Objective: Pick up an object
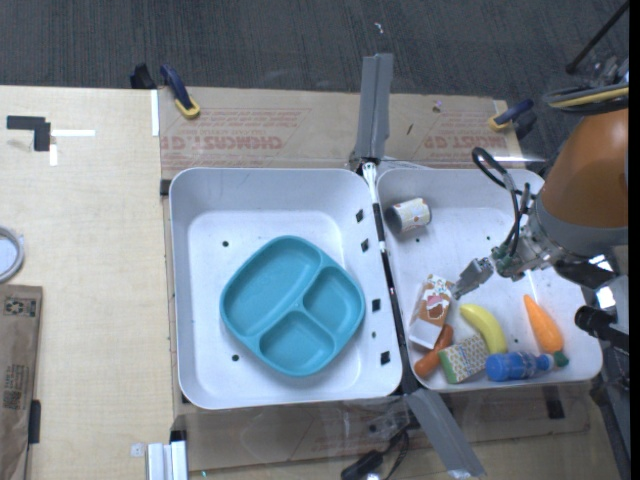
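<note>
1. Bench (80, 298) of pale wood carries two shallow white bins side by side, the left bin (190, 298) and the right bin (470, 193), touching along a shared middle edge.
2. The left bin holds a blue divided plate (292, 306) with three compartments, lying tilted near the bin's centre.
3. The arm (590, 183) reaches in from the right edge, its orange band over the right bin's right rim.
4. The gripper (472, 276) hangs low over the middle of the right bin, pointing toward the bin's left edge; whether its fingers are apart or together I cannot tell (they are small and blurred), and nothing is seen between them.
5. A small snack carton (434, 311) lies just beside the gripper tip, near the bin's left edge.
6. A yellow banana (484, 326) lies right of the carton, toward the bin's front edge.
7. A carrot (543, 326) lies near the right edge.
8. A blue bottle (517, 366) lies along the front edge, beside a green-and-tan box (462, 358).
9. A pale cup (408, 215) lies on its side near the back left corner, well apart from the rest.
</note>
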`<state>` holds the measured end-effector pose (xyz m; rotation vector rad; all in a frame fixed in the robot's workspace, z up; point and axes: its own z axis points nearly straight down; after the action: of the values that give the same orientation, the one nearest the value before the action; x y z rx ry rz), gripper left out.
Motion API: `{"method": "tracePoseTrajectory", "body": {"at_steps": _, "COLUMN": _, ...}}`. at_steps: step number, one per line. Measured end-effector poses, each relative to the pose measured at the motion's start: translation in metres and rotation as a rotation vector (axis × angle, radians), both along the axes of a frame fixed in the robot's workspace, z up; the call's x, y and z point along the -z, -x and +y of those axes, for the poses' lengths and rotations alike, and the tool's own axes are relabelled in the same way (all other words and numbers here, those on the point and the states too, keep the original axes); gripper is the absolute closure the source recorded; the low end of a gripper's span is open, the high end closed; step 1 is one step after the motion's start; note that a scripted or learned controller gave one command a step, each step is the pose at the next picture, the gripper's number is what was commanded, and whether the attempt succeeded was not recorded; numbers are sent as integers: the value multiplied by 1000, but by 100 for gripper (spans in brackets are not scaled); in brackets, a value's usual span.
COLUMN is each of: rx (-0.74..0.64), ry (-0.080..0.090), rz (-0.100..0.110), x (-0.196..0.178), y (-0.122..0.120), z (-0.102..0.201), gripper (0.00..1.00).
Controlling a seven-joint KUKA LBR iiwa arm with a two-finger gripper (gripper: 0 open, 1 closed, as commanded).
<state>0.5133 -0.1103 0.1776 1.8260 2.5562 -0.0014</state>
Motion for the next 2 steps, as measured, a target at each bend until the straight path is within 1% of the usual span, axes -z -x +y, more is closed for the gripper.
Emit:
{"method": "tracePoseTrajectory", "body": {"at_steps": 1, "rx": -62, "ry": -1, "rz": 1, "x": -14, "y": 28, "z": 19, "gripper": 0}}
{"method": "tracePoseTrajectory", "body": {"at_steps": 2, "rx": -61, "ry": 1, "rz": 0, "x": -23, "y": 27, "z": 18, "gripper": 100}}
